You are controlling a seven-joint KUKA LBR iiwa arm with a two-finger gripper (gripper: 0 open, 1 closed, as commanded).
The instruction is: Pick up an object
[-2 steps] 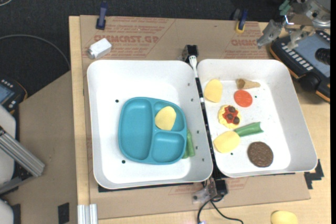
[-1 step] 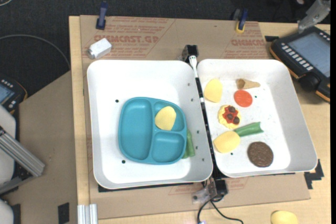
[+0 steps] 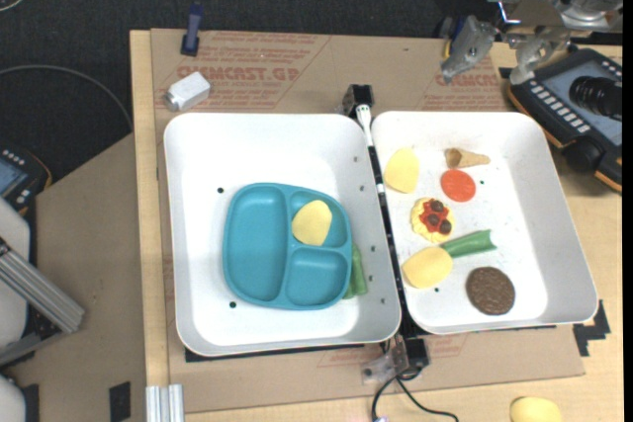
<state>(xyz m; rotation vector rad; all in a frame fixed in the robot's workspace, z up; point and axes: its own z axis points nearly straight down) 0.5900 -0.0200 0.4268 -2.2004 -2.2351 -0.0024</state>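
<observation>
The hand (image 3: 490, 40) hangs high over the back edge of the worktop (image 3: 297, 64), beyond the far rim of the right bin (image 3: 564, 212). Two metal fingers (image 3: 465, 49) point down and apart with open air between them, so the hand is spread and pinches nothing.

All the likely things to pick lie nearer the camera than the hand and below it, on the floor of the right bin. Closest to the hand is a small cone (image 3: 465, 157), and just beyond it a red disc (image 3: 457, 185). To the left of those sits a yellow piece (image 3: 402, 170) near the dividing wall. Farther from the hand come a small pizza (image 3: 433, 218), a green stalk (image 3: 470, 243), a second yellow lump (image 3: 427, 266) touching the stalk's end, and a brown cookie (image 3: 490, 291) at the near rim.

These look like toy food: light, stiff plastic, probably smooth and a bit slippery. The flat disc, the pizza and the cookie lie low and give little for the fingers to close on. The rounded yellow piece near the wall stands apart from its neighbours and seems the easier catch, taken across its narrow width. The cone is small and could roll away.

Farther left of the hand, the left bin (image 3: 198, 212) carries a blue divided plate (image 3: 257, 252) with another yellow piece (image 3: 313, 222) on it.
</observation>
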